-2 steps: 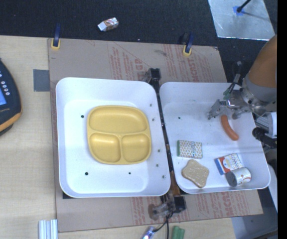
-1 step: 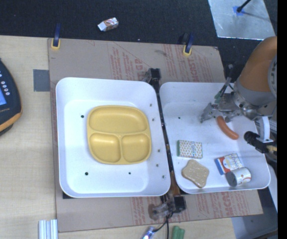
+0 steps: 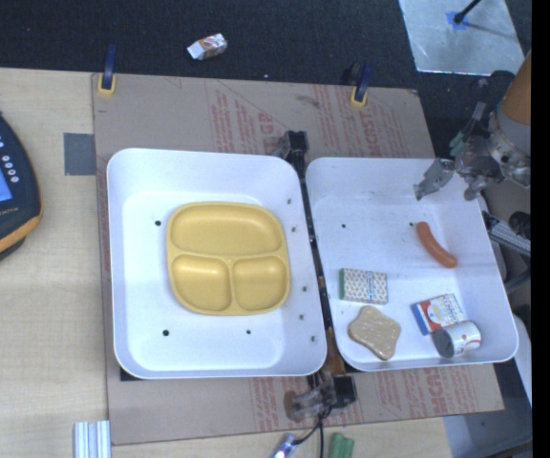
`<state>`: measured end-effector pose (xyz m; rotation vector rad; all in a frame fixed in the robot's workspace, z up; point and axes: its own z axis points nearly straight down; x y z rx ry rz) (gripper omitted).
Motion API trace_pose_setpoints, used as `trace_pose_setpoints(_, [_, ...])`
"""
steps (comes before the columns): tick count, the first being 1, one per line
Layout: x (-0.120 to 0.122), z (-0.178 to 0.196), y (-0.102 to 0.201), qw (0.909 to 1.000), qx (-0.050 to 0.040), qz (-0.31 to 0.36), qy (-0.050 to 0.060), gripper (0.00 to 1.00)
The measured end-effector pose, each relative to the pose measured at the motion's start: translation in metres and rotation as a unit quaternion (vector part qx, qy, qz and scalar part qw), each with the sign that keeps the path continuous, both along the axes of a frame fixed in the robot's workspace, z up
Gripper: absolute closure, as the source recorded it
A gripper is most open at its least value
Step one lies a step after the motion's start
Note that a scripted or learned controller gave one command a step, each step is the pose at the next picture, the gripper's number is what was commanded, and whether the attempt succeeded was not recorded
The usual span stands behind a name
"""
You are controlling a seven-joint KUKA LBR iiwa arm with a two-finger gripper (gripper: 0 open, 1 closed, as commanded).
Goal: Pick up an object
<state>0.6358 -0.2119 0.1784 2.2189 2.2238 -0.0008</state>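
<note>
White moulded plastic forms two shallow bins with rounded corners, set side by side on a brown cardboard sheet over the wooden bench. The left bin contains one item: a smooth yellow plate divided into three compartments. The right bin contains five items:

- one reddish sausage, cylindrical, lying diagonally right of the bin's centre;
- one flat patterned packet, rectangular;
- one tan slice of bread, rough-edged, just below the packet;
- one small printed carton, red, white and blue;
- one short grey can on its side, touching the carton.

The gripper sits above the right bin's upper right corner, well apart from the sausage. Its two fingers appear spread apart with nothing between them, though the view is small there.
</note>
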Motion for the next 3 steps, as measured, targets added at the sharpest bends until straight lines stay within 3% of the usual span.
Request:
trace_pose_setpoints(1, [-0.028,-0.088,0.001,1.0,0.0001,0.001,0.003,0.0])
trace_pose_setpoints(2, [-0.028,-0.076,0.0,1.0,-0.0004,0.001,0.002,1.0])
trace_pose_setpoints(3, [0.011,-0.087,0.111,1.0,0.0002,0.003,0.001,1.0])
